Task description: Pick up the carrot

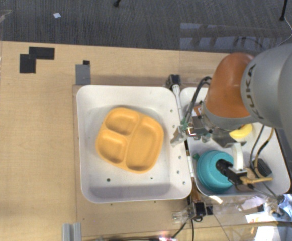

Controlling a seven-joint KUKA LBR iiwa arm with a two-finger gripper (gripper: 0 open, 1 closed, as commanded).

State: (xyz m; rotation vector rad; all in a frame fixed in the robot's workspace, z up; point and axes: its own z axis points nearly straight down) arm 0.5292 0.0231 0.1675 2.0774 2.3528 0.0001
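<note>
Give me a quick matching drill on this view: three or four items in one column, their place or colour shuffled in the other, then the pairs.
Items:
1. divided plate
2. teal pot
3. yellow piece
4. arm's band

Descriptions:
A. orange, above the right bin
B. alone in the left bin
C. right bin, near front edge
D. right bin, partly hidden under the arm

Pairs: 1-B, 2-C, 3-D, 4-A
</note>
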